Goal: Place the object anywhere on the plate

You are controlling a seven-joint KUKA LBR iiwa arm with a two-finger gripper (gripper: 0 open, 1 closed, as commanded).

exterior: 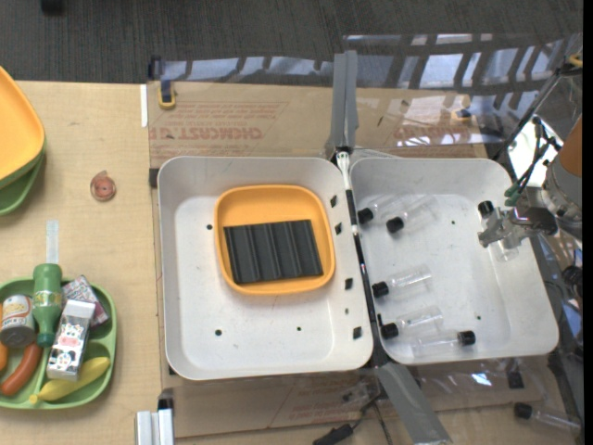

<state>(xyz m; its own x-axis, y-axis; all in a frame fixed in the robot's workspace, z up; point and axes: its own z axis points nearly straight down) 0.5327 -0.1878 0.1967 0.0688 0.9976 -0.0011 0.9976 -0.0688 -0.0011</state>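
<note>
An orange plate (229,213) lies in the left white bin (185,248). A dark grey ribbed slab (274,251) rests flat on the plate. Several clear tubes with black caps lie in the right bin (445,179): one at the back left (412,211), one in the middle (405,281), two near the front (417,324). My gripper (503,228) hangs low over the right bin's right side, by another black-capped tube (485,209). Glare and clear plastic blur what is at its tip.
On the bench to the left stand a green tray (97,371) of toy food, an orange bowl (18,128) and a small round pink piece (103,186). The arm's wrist (556,197) and cables come in over the right bin's right rim.
</note>
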